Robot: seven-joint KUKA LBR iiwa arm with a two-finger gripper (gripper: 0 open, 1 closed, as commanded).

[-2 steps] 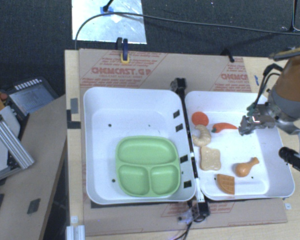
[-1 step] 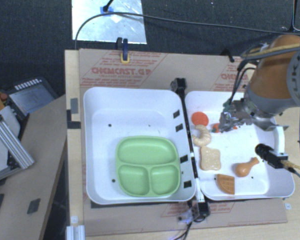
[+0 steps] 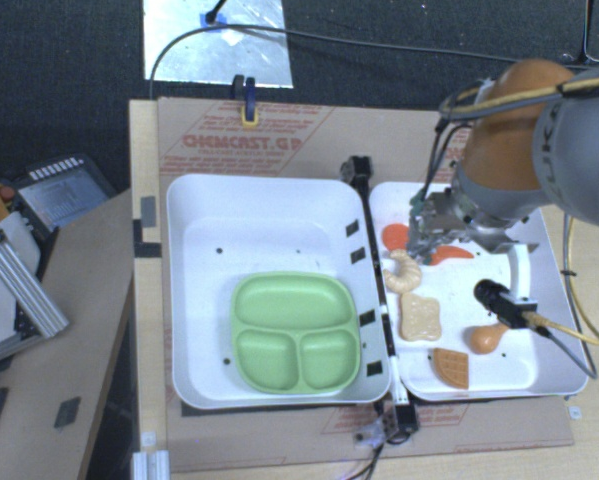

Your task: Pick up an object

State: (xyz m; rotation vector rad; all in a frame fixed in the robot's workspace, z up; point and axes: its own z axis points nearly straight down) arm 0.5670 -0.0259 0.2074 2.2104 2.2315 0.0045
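Jaws over R bin, 6 toys; L bin, 1 tray.

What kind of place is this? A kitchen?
Probably a robot lab bench, not a kitchen: a grey-and-orange arm, two white bins, what looks like toy food and a green divided plate.

Green 3-compt tray in L bin; foil sheet beyond bench.

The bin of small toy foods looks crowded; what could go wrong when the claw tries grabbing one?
The gripper hangs among a round red piece, a red-orange strip and a curled cream piece, packed close: it might catch two or knock one aside. They lie near the white bin's inner wall, which could obstruct it.
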